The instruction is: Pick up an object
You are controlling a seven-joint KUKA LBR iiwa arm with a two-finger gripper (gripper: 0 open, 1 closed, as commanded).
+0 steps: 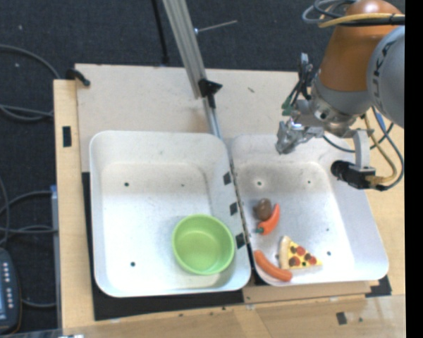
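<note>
Gripper [290,141] above right bin [352,217] far rim; jaws' opening cannot be told, nothing seen held. Pizza slice [296,254], carrot [269,220] lie below

Light is even and fairly bright from overhead; the white bins [162,189] wash out slightly, shadows stay soft, and detail is grainy, softest toward 3 o'clock.

Right bin's [352,217] centre lies open; toys [278,248] crowd its near-left corner.
</note>
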